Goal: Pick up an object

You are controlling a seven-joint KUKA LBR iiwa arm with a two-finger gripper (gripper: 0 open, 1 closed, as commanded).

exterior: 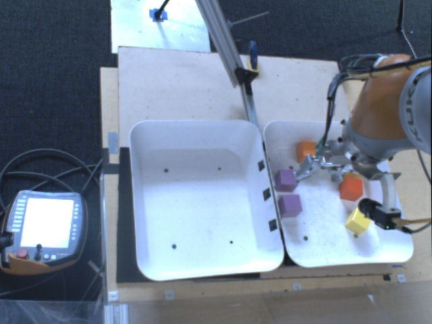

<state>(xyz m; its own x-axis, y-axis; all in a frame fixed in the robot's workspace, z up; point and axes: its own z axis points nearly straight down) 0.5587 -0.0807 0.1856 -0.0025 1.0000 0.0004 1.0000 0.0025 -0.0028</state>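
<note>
Blocks: I see five in the right bin (405, 252).
Arm (388, 110): over its far right.
Purple pair (285, 179): left, stacked near-far.
Orange cubes (351, 188): centre and far.
Yellow block (357, 222): near right, tilted.
Gripper (317, 162): I cannot tell its state.

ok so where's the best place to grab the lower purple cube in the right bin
Judging from the view, take the lower purple cube from straight above, fingers closing on its near and far faces. It sits flat, but its left side lies close to the right white bin's wall, and the other purple cube sits just behind, so keep the far finger tight.
</note>
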